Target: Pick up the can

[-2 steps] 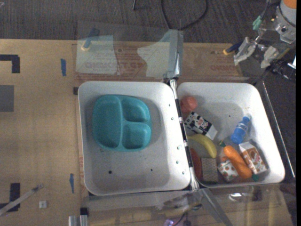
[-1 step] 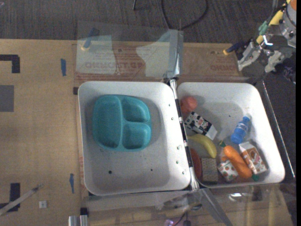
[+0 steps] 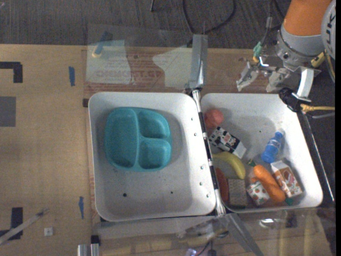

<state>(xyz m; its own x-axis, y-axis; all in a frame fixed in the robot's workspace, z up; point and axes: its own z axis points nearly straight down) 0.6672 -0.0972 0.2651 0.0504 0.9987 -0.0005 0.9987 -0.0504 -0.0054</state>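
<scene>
We can make out very little lettering here — the clearest is a line of faded reddish capitals on the clear sheet (image 3: 139, 63) lying on the bench behind the left bin, too washed out for us to spell. The small black-and-white carton (image 3: 226, 141) and the orange-and-white juice carton (image 3: 286, 178) in the right bin (image 3: 250, 104) both carry printed patterns, but we cannot read any word or brand on them. The blue bottle (image 3: 272, 148) has a label too — too small to read.
</scene>
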